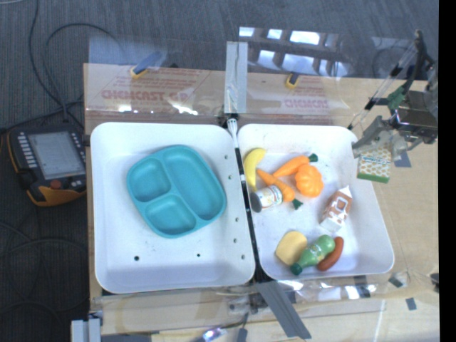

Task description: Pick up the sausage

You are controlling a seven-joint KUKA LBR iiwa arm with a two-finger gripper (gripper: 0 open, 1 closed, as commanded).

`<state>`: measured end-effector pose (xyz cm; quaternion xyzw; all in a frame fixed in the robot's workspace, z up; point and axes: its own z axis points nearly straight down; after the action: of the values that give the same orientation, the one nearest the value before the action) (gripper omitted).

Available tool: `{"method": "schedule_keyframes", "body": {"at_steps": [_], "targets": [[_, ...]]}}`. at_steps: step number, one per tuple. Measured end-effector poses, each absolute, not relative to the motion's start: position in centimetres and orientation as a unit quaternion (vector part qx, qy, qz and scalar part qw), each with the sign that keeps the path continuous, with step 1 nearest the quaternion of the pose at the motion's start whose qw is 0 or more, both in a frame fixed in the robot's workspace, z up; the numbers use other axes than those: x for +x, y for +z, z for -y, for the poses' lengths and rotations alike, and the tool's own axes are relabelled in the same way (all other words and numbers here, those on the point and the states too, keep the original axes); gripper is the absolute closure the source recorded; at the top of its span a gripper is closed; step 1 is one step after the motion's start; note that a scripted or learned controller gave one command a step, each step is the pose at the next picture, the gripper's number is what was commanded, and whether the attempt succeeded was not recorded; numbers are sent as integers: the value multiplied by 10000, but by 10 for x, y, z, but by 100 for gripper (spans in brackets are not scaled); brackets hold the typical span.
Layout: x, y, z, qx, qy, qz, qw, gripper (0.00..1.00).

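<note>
Camera view: the sausage (332, 254), reddish brown, lies in the right bin (370, 212) at its near right corner, tilted, close to the bin's front wall. Touching its left side is a green bottle (313, 253) with a darker cap end pointing toward the front wall. Just left of the bottle sits a yellow rounded piece, possibly a potato (290, 246). Up from the sausage and apart from it, a small milk carton (336, 209) with a white and brown face lies tilted near the right wall.

Toward the middle of the same bin: an orange pumpkin-like piece (309, 180), two carrots (288, 168) crossing beside it, a small can (268, 197) on its side, and a banana (251, 164) against the left wall next to the divider between the bins.

The left bin (114, 255) holds a teal divided plate (176, 189) with three compartments, set at a slant.

The gripper (388, 130) is at the right edge of the view, beyond the right bin's far right corner, well apart from the sausage; nothing is seen between the jaws, and I cannot tell whether they are open or closed. A small green and white tag (375, 168) hangs below it. A teach pendant (50, 159) lies on the floor to the left of the table (417, 212).
</note>
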<state>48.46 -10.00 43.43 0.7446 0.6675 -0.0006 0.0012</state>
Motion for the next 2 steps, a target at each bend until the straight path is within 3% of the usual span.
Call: {"method": "schedule_keyframes", "body": {"at_steps": [1, 2], "targets": [[495, 383, 151, 7532, -17, -6578, 4, 100], [484, 388, 187, 8096, -16, -5870, 5, 100]]}}
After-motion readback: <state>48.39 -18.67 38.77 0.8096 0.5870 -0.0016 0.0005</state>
